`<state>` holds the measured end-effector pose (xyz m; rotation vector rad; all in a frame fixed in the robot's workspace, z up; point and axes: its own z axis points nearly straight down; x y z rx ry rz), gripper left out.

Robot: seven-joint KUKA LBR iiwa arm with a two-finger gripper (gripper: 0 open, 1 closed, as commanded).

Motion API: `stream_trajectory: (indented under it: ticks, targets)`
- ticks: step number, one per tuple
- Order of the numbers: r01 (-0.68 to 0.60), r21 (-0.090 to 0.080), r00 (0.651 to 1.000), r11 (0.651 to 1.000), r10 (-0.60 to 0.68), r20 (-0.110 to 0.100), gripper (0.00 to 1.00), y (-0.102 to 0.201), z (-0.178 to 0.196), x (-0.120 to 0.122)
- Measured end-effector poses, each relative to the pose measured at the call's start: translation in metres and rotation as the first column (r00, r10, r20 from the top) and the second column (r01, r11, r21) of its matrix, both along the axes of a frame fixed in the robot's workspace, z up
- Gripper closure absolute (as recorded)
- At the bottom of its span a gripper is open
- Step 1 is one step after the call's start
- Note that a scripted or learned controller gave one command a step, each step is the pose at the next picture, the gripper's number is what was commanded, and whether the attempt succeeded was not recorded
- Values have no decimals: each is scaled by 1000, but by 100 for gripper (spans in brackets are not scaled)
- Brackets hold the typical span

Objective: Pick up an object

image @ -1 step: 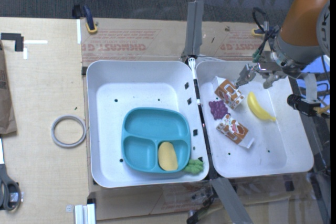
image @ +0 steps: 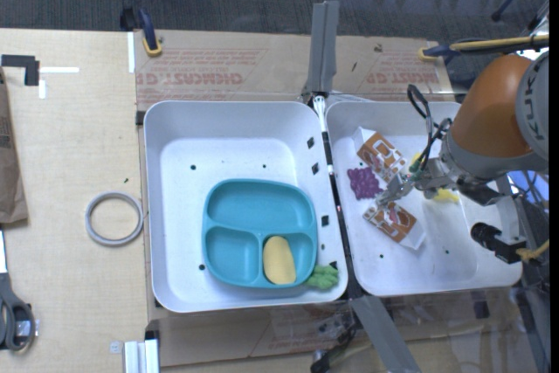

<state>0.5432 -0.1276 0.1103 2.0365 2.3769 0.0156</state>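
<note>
Over the right bin (image: 454, 271) you see the arm (image: 493, 113) reaching in from the right, its hand (image: 403, 184) low among the things that lie there. Whether it grips anything you cannot tell.

Just beside the hand, toward the bin's far side, lies an orange-and-white packet (image: 381, 154). A second packet of the same kind (image: 393, 221) lies just below the hand, nearer you. A purple grape cluster (image: 362, 182) sits to the left of the hand, between the two packets and close to the bin's left wall. A small yellow piece (image: 446, 196) shows under the wrist, to the right of the hand.

Look to the left bin (image: 175, 188) and you find a blue divided plate (image: 253, 214). A yellow oval object (image: 279, 260) rests in its lower right compartment. A green leafy item (image: 323, 277) lies just outside the plate at its lower right corner, touching the rim.

On the bench (image: 70, 144), left of both bins, you see a grey tape ring (image: 113, 217).
</note>
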Motion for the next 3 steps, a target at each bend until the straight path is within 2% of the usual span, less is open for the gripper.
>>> stream_trajectory:
  ticks: [1, 2, 3]
  targets:
    - [-73, -8, 997, 997, 73, 19, 0, 25, -6, -55]
    - [-93, -1, 996, 996, 93, -16, 0, 52, 81, -18]
    - [69, -1, 997, 998, -69, -18, 0, -7, 67, -14]
